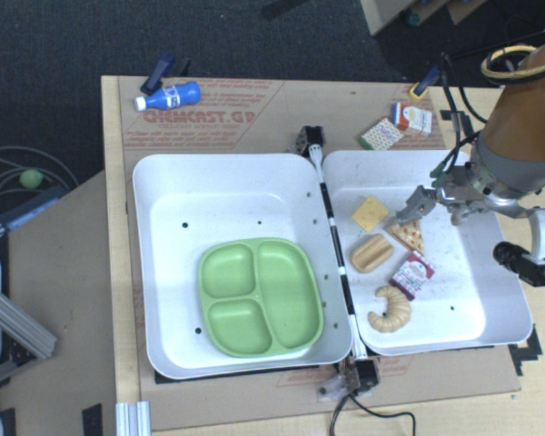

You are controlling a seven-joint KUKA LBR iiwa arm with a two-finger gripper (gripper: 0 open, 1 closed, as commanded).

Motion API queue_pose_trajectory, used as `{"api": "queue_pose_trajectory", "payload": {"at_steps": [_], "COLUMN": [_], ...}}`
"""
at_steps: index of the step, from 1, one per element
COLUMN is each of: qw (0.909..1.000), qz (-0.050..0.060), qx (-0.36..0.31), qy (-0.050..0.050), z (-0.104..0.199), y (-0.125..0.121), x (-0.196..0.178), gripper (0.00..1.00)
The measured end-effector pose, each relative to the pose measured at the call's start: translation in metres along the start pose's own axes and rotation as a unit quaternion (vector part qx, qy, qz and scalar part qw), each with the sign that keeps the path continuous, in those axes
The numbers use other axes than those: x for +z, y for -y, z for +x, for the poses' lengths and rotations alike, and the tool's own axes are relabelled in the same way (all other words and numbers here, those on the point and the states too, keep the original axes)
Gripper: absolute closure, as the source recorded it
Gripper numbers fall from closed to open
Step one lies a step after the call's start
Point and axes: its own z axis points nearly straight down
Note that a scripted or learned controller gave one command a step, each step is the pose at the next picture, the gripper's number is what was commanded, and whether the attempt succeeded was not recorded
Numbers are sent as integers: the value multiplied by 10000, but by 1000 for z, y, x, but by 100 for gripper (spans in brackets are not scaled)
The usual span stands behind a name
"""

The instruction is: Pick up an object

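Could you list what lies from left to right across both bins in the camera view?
Green divided plate → tan bread roll → croissant → red packet → gripper, over the right bin.

Matt green plastic tray (259, 296) — smooth

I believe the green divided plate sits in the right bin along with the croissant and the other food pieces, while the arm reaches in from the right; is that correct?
Not quite: the camera view shows the green divided plate in the left bin, alone. The croissant and the other food pieces lie in the right bin, where the arm reaches in from the right.
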Motion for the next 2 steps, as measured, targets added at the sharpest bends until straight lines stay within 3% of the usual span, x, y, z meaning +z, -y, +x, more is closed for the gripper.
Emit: {"api": "queue_pose_trajectory", "payload": {"at_steps": [1, 2], "qw": [10000, 10000], "qz": [-35, -79], "qx": [2, 10], "qy": [12, 25], "z": [6, 5], "y": [41, 39], "x": [108, 96], "gripper": [0, 100]}}
